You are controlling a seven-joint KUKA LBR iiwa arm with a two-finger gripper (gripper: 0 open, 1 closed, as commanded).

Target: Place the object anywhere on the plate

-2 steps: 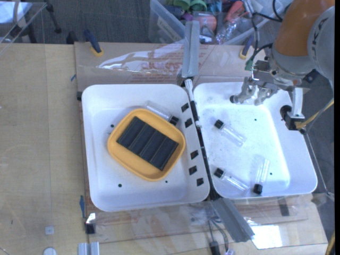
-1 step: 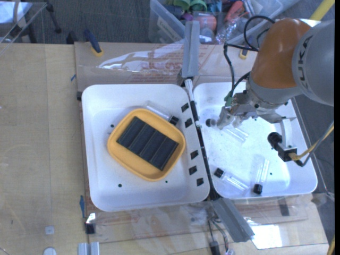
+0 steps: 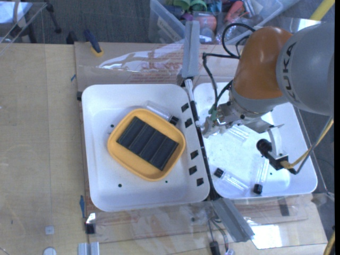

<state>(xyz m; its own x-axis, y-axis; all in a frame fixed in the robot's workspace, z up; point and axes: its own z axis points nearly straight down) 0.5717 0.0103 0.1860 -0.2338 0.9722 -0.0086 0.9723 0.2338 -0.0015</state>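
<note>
In the left one of 2 white bins (image 3: pixel 95 142): a yellow plate (image 3: pixel 118 152), tilted a little against the bin's edges. On the plate, near its middle: 1 dark ribbed slab (image 3: pixel 147 141), lying flat, well inside the rim. Over the right bin (image 3: pixel 303 163): the grey arm (image 3: pixel 313 62) with its orange band, and the gripper (image 3: pixel 212 122) low near the divider between the bins, apart from the plate. Open or closed: cannot tell, nor anything held. On the right bin's floor: 2 clear tubes with black caps (image 3: pixel 234 182).
</note>
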